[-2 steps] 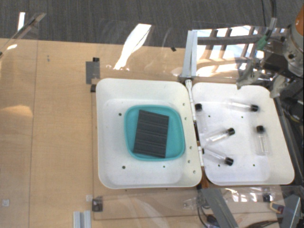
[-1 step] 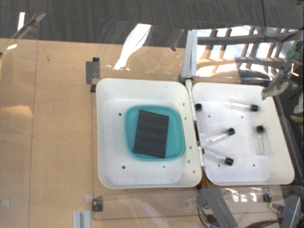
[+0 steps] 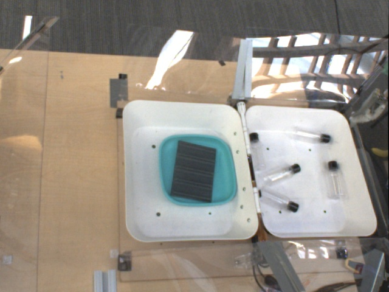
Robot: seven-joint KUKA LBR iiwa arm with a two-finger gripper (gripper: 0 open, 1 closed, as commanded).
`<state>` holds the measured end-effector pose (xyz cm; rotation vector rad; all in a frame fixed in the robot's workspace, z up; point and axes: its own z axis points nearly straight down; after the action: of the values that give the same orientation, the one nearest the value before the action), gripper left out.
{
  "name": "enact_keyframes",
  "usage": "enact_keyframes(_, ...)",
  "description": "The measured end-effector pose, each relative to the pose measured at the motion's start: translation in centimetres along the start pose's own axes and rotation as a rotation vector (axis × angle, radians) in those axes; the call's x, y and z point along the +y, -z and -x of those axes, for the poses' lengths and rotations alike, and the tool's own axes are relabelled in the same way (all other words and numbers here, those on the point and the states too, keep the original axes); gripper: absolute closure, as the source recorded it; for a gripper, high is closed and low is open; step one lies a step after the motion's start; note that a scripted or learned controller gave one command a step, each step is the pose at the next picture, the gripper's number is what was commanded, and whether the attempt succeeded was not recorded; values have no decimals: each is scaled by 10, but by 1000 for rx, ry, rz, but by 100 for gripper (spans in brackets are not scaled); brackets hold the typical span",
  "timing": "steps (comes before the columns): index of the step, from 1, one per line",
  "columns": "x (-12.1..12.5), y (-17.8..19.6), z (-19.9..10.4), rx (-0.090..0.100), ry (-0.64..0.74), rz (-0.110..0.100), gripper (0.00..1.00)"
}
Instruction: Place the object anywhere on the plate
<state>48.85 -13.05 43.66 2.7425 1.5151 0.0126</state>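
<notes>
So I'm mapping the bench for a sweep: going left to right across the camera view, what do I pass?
Left white bin → teal plate bearing a dark ribbed block → right white bin with clear black-capped tubes.

Only a grey sliver of the arm (image 3: 377, 95) at the right edge, dark-outlined, faint greenish tint. Too blurred for detail.
</notes>
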Motion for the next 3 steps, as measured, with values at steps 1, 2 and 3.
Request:
enact_keyframes(1,34,-1,53,-3,-140,0,0)
enact_keyframes(2,36,0,57,-1,-284,-1,0)
enact_keyframes(3,38,-1,60,-2,-367,-1,0)
